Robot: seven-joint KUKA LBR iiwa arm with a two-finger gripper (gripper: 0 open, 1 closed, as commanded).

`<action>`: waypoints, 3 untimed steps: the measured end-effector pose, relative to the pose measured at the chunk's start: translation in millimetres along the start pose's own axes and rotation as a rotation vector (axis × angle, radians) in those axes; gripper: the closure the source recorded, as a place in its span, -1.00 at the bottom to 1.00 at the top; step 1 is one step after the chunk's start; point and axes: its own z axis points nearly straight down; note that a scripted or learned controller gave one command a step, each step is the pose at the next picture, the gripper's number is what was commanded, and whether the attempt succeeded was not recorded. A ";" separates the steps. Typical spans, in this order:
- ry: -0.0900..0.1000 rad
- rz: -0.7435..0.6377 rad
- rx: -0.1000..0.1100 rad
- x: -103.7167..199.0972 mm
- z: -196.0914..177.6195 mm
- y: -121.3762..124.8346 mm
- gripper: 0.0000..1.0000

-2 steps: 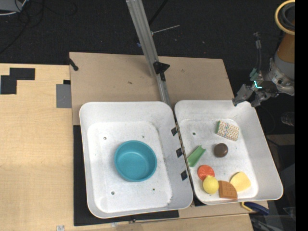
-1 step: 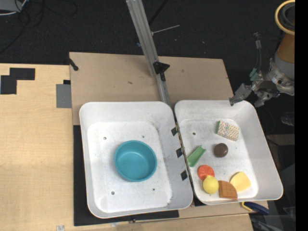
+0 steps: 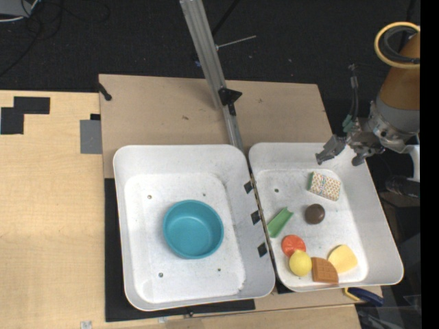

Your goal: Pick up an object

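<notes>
While the grey arm [image 3: 398, 94] reached in from the right, its gripper [image 3: 345, 151] hung over the far right corner of the right bin [image 3: 384, 252], its 2 fingers spread apart with nothing between them. The right bin held 7 small things. A speckled, pale block [image 3: 324, 185] lay nearest the gripper, just below it and apart from it. Below that block sat a dark brown ball [image 3: 314, 214], and to the ball's left a green piece [image 3: 279, 221] lay tilted near the bin's left wall. Further toward the near edge of the right bin sat a red piece [image 3: 293, 244], with a yellow ball [image 3: 300, 263] touching it from below. Beside the yellow ball stood an orange-brown piece [image 3: 324, 271], and a pale yellow piece [image 3: 343, 258] rested against that one's right side. Left of the right bin, the left bin [image 3: 137, 177] held 1 teal bowl [image 3: 193, 228], upright, near its middle. Both bins sat side by side on the table [image 3: 48, 204], and a metal rail [image 3: 209, 53] ran at a slant from their shared far edge toward the back.
</notes>
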 end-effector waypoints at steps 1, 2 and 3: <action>0.000 0.000 0.001 -0.4 55.9 -10.5 -1.00; 0.000 0.000 -0.001 0.9 112.8 -19.9 -1.00; -0.001 0.001 -0.004 0.2 100.6 -19.2 1.00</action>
